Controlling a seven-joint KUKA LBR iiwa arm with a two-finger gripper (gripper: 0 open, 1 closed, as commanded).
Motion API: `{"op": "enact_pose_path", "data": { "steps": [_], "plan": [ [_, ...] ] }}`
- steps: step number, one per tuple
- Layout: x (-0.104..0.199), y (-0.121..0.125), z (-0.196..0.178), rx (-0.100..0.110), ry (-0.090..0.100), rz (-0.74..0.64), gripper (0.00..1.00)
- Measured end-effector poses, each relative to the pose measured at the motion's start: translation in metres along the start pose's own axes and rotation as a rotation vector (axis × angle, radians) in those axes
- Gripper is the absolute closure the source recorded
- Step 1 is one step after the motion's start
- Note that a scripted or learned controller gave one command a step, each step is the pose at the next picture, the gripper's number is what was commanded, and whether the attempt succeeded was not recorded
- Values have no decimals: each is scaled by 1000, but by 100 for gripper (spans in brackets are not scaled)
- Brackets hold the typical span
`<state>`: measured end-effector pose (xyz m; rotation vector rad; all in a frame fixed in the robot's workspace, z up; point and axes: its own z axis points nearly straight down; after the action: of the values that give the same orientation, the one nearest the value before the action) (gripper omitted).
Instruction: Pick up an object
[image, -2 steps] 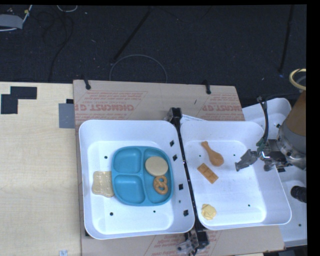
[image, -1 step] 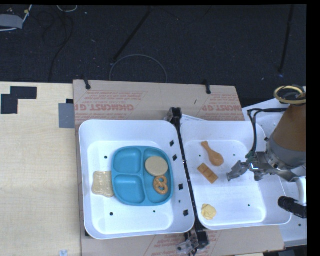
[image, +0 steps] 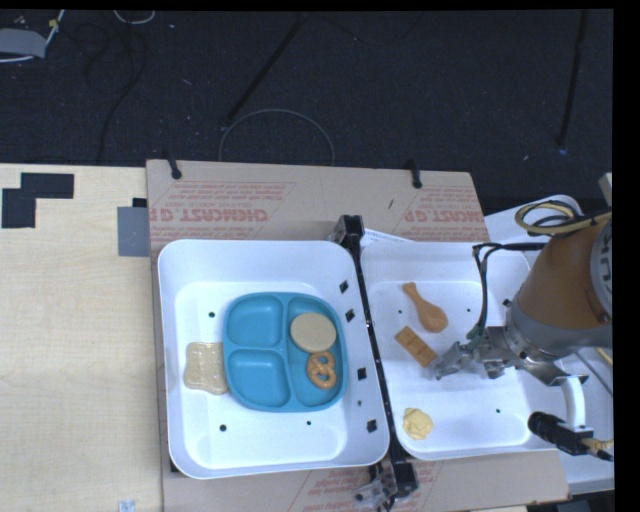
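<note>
Both white bins, the left bin (image: 190, 290) and the right bin (image: 470, 420), look like smooth moulded plastic with a faint sheen. The blue divided tray (image: 262, 372) is smooth plastic too, matt rather than shiny. On it, the round cracker (image: 313, 331) has a dull, dry face, and the pretzel (image: 322, 370) a slightly glossy brown crust. The pale toast slice (image: 205, 367) looks rough and porous. The spoon (image: 426, 307) seems matt wood. Printed cardboard (image: 300, 200) lies flat and dull under the bins, on a light wood-grain surface (image: 70, 350). The hand (image: 455, 362) looks like dull grey metal.
</note>
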<state>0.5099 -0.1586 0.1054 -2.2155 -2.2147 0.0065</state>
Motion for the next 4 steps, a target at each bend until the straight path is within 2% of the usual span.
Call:
{"op": "enact_pose_path", "data": {
  "steps": [1, 2, 4],
  "plan": [
    [1, 0, 18, -6, -2, 0, 0],
    [0, 1, 7, -7, -2, 6, 100],
    [-9, 20, -101, -12, -4, -2, 100]
  ]
}}
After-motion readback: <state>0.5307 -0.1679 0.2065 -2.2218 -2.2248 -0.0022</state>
